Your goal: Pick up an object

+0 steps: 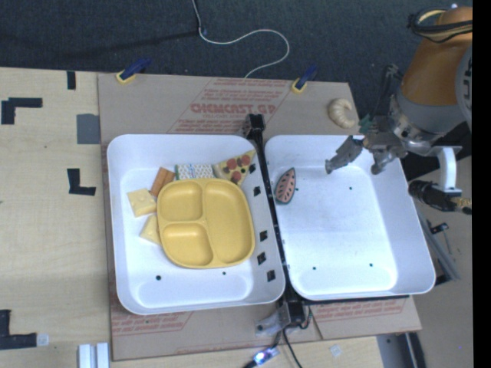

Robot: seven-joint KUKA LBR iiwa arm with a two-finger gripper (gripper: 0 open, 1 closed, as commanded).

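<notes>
Risk, as I judge it: the gripper, fingers spread and holding nothing, hangs over the right bin well to the right of the small oval object, which lies against the divider wall and may block one finger.

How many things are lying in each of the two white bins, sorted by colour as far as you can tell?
Left bin:
Yellow divided plate: 1
Pale yellow pieces: 2
Orange-brown piece: 1
Patterned pieces at the top edge: 2, possibly more, partly hidden

Right bin:
Brownish oval object: 1

Total: 7, at least
</notes>
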